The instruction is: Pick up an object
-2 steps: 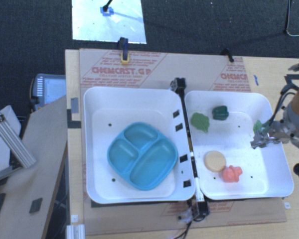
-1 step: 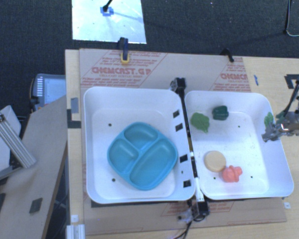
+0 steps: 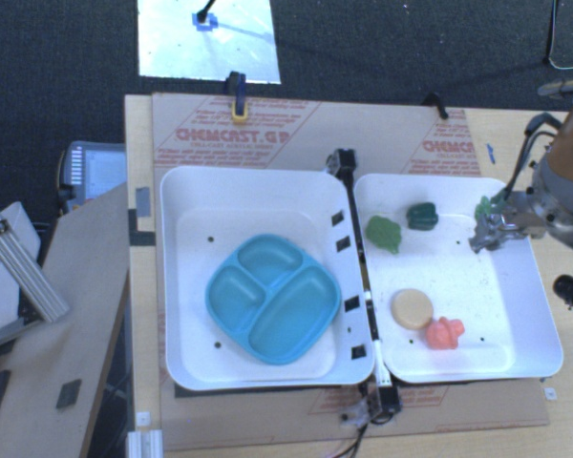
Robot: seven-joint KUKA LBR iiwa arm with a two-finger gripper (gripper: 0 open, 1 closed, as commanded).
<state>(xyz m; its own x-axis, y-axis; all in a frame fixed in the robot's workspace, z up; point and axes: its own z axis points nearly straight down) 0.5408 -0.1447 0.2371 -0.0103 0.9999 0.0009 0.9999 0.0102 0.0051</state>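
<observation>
Bins sit side by side: the left shallow white bin (image 3: 186, 256) holds a blue plastic three-compartment plate (image 3: 272, 297). The right shallow white bin (image 3: 525, 303) holds a light green lumpy toy (image 3: 384, 233), a dark green toy (image 3: 421, 216), a tan round disc (image 3: 412, 307) touching a pink toy (image 3: 444, 333). The metal two-finger gripper (image 3: 484, 232) hovers at the right bin's far right side, a small green piece by it; its grip is too blurred to tell.

I count two white bins (image 3: 267, 184) (image 3: 525, 284), one blue divided plate (image 3: 272, 297), two green pieces (image 3: 384, 233) (image 3: 421, 216), one tan disc (image 3: 412, 307) and one pink toy (image 3: 444, 333).
</observation>
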